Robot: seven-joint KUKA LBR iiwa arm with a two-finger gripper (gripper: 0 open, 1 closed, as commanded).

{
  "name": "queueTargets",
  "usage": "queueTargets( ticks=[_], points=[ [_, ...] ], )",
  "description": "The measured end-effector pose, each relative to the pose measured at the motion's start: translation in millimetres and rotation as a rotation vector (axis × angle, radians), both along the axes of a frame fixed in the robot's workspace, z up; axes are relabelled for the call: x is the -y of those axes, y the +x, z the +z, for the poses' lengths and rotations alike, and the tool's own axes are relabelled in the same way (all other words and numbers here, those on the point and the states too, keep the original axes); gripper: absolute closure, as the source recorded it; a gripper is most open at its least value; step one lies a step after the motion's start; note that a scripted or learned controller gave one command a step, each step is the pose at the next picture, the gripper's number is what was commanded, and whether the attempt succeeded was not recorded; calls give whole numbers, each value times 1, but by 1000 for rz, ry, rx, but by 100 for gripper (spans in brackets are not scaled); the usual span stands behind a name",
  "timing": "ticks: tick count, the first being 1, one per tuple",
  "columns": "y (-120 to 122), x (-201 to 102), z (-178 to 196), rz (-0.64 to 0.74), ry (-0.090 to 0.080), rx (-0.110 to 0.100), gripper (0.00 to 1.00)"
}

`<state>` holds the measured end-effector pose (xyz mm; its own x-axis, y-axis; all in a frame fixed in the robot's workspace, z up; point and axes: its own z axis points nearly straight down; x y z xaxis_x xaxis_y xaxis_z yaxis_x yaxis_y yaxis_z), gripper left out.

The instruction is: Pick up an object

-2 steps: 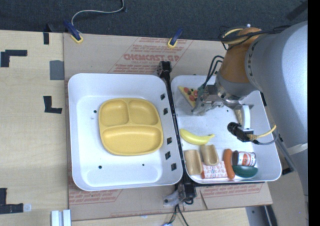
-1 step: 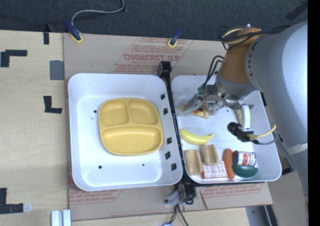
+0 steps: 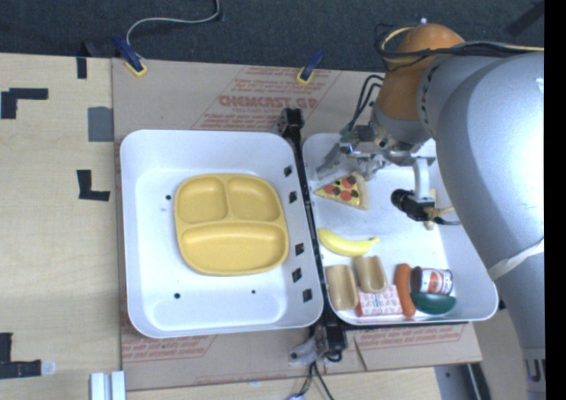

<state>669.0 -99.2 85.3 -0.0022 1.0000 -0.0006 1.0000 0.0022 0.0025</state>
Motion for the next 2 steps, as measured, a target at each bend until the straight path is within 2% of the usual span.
queueTargets(
  ticks=[2],
  points=[
    [0, -5, 0, -1, -2, -1, 0]
  ],
)
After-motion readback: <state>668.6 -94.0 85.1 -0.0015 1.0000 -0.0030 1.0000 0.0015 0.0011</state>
